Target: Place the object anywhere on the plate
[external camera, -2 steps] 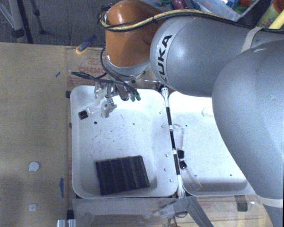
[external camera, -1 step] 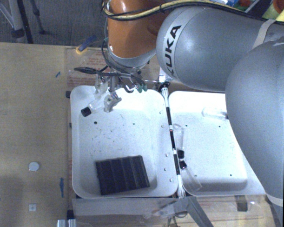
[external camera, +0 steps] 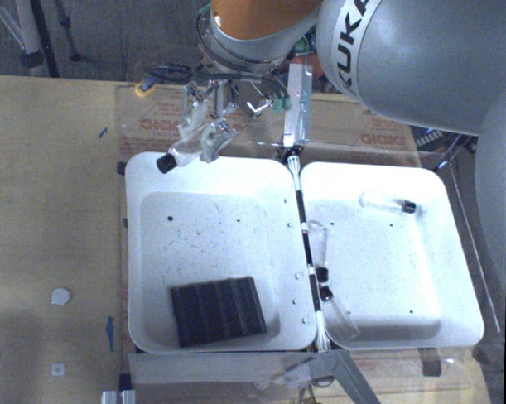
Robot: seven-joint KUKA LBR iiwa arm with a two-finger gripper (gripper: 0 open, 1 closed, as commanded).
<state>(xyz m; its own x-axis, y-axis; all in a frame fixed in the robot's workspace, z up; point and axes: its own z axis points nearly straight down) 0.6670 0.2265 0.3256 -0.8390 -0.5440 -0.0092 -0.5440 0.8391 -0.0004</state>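
The big grey arm (external camera: pixel 424 54) comes in from the right and its orange band is at the far edge of the view. Under it the gripper (external camera: pixel 207 129) hangs above the far rim of the left bin (external camera: pixel 143 259). Between its fingers (external camera: pixel 212 138) I see a clear plastic object with a black cap (external camera: pixel 173 157). It looks like a small tube or syringe and it is tilted, with the cap low to the left, just over the far left corner of this bin. The fingers are closed against its clear body.

A dark ribbed plate (external camera: pixel 218 311) lies flat in the near part of the left bin, well apart from the gripper.

In the right bin (external camera: pixel 456 320) another clear tube with a black end (external camera: pixel 388 204) lies near the far wall. More clear pieces (external camera: pixel 319 257) rest along the seam between the two bins.

The bins stand on a pale wooden desk (external camera: pixel 54 190).
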